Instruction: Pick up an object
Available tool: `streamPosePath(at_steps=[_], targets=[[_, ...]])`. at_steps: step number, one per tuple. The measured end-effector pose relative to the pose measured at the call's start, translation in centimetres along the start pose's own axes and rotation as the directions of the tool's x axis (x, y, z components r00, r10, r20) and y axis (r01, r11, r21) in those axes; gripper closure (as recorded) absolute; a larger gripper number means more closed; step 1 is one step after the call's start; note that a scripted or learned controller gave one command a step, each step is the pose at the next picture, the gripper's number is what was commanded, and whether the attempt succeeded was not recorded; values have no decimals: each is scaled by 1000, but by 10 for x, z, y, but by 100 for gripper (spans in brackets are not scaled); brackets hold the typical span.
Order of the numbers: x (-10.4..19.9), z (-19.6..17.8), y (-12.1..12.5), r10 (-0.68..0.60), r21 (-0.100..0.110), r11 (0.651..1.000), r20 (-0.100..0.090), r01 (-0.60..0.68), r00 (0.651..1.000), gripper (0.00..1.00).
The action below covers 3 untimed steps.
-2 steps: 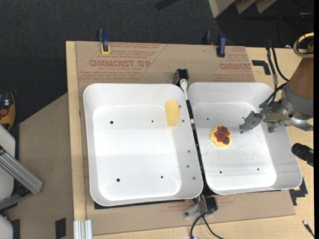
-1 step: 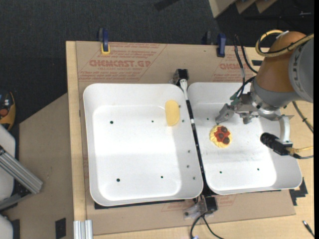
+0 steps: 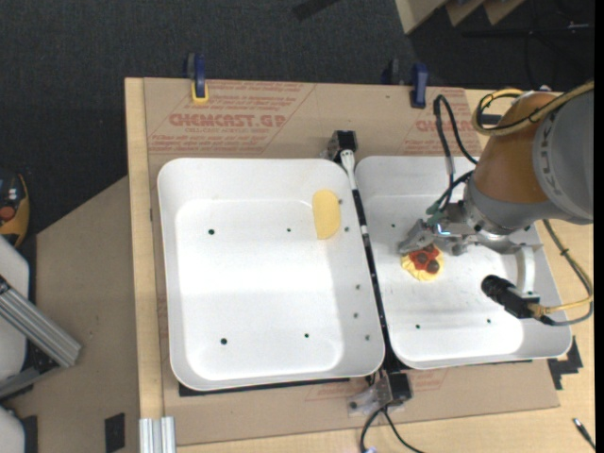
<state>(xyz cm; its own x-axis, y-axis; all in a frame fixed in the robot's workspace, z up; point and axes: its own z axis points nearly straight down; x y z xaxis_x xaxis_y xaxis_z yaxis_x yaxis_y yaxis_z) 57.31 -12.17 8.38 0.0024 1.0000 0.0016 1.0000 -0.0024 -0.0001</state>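
While the arm (image 3: pixel 552 163) reached over the right bin (image 3: pixel 453 338), its gripper (image 3: pixel 422 245) sat low, directly above a small yellow-and-red object (image 3: pixel 422 266) lying near the middle of that bin's floor. Whether the hand was open, closed or gripping could not be told at this slant. A pale yellow piece (image 3: pixel 327 214) rested in the left bin (image 3: pixel 255 347), against the wall nearest the right bin. To do this step well, the descent probably needed to stay centred on the small object, closing only once both sides flanked it, then lifting straight up.
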Motion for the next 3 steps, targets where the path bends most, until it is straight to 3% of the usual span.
streamPosePath(at_steps=[1,2,3], targets=[[0,-15,3,-3,-10,1000,3,3,1000,100],[39,-198,10,-8,-20,1000,3,8,1000,100],[96,-357,-13,-11,-22,1000,0,11,1000,100]])
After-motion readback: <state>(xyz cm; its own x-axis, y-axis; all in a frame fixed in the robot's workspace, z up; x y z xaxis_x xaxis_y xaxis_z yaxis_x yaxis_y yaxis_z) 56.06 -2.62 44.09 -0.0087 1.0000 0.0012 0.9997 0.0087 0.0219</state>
